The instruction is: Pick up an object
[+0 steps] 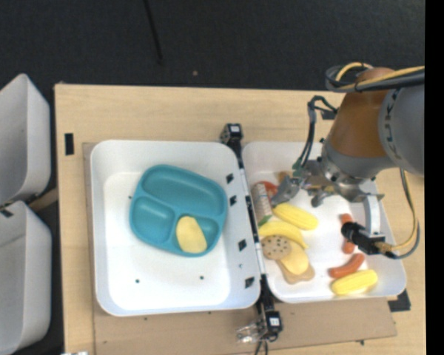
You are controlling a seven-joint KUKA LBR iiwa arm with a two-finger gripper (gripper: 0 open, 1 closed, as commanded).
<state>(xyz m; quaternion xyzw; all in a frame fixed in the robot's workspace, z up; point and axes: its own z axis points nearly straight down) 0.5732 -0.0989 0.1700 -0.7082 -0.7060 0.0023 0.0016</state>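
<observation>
My gripper hangs over the upper middle of the right bin, open, with nothing seen between its fingers. Just below it lies a yellow oblong toy, and a yellow banana curves beside that. A small striped can lies to the gripper's left by the bin wall. Lower down are a round cookie, a tan bread piece, an orange sausage and another yellow piece.
The left bin holds a teal divided plate with a yellow lump in its lower compartment. The arm's orange band leans over the right bin's upper right. The divider between the bins carries black clips.
</observation>
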